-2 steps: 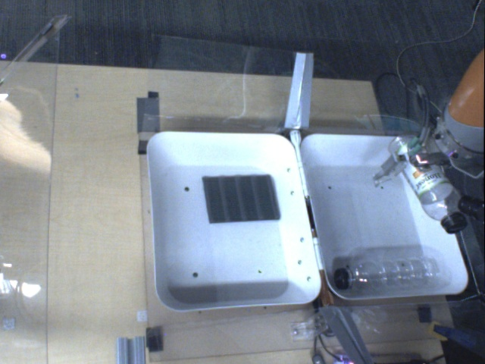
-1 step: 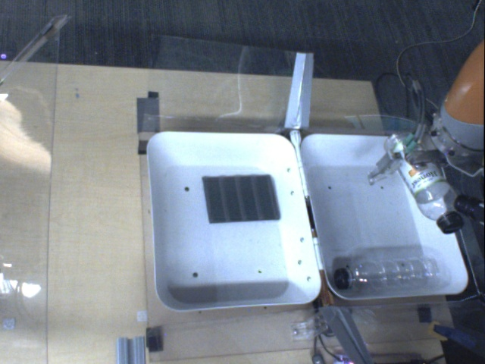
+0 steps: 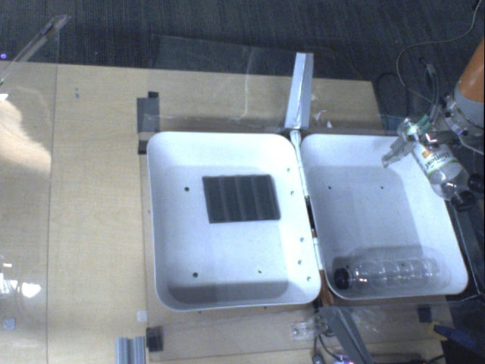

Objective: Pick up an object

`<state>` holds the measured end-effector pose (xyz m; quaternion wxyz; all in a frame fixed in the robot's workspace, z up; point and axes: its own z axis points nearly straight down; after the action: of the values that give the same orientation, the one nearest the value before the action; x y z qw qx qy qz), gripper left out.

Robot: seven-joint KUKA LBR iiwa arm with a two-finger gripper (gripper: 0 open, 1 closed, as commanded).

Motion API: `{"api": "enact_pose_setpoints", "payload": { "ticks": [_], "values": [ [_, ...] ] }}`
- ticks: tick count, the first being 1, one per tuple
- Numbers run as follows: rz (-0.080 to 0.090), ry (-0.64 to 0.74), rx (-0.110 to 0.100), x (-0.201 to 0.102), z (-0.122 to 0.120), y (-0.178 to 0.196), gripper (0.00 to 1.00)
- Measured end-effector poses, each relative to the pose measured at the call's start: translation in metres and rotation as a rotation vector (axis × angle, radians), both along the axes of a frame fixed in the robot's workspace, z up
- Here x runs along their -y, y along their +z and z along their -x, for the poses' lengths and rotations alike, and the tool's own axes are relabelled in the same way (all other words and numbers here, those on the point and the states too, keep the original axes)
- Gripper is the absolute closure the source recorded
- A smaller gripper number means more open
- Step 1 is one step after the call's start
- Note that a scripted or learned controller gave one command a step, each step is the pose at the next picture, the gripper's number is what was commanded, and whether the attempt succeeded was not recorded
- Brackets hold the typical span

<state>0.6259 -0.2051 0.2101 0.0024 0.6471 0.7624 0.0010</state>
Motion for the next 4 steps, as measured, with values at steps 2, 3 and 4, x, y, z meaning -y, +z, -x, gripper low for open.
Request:
{"api": "enact_pose_setpoints", "payload": {
  "ticks": [2, 3, 4],
  "values": [
    [-0.002, -0.084, 0.004, -0.053, -0.003, -0.123, 0.00],
    [-0.002, 0.017, -0.013, -0.015, -0.033, -0.125, 0.00],
    [-0.011, 0.043, -0.033, -0.001, -0.038, -0.126, 0.00]
  ]
}}
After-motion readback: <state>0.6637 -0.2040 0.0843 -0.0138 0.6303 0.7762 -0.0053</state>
